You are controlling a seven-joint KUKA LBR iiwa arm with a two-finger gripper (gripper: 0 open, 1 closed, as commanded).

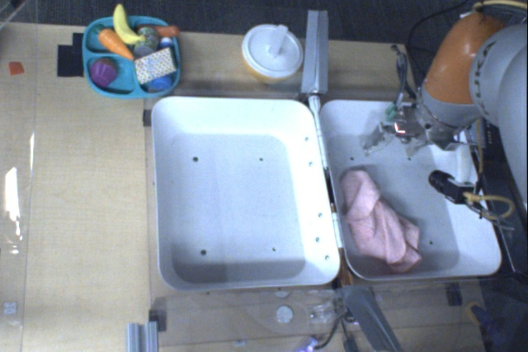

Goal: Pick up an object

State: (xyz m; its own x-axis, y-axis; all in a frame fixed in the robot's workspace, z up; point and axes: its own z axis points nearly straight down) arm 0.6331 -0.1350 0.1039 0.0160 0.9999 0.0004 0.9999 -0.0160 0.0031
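- Over the right bin [470, 255], the gripper [402, 130] hangs above the far half, its metal fingers [375, 138] spread apart with nothing between them — released, gripping no object at all.
- Down in the near half of that same bin lies the pink cloth [378, 220], crumpled in a loose heap, lying against the bin's left wall. It sits apart from the gripper, toward the viewer's side, not touching it.
- The grey arm [495, 70] with its orange band [462, 53] comes in from the right edge, bent over the bin's far right corner.
- The left bin [165, 177] shows its bare white floor and a few small holes.
- Beyond the bins on the bench: a blue tray [91, 86] of toy food at the far left, and a white-lidded cup [272, 52] near the divider.
- Progress call: the pick has not happened yet. The cloth is the one candidate in the bins, and it rests untouched on the floor.
- What's left, by my reading: bring the gripper toward the near side over the heap, descend, close on a fold, and lift. Soft cloth can slip out of a shallow pinch, so a deep bite into the bunched middle looks the safer bet.
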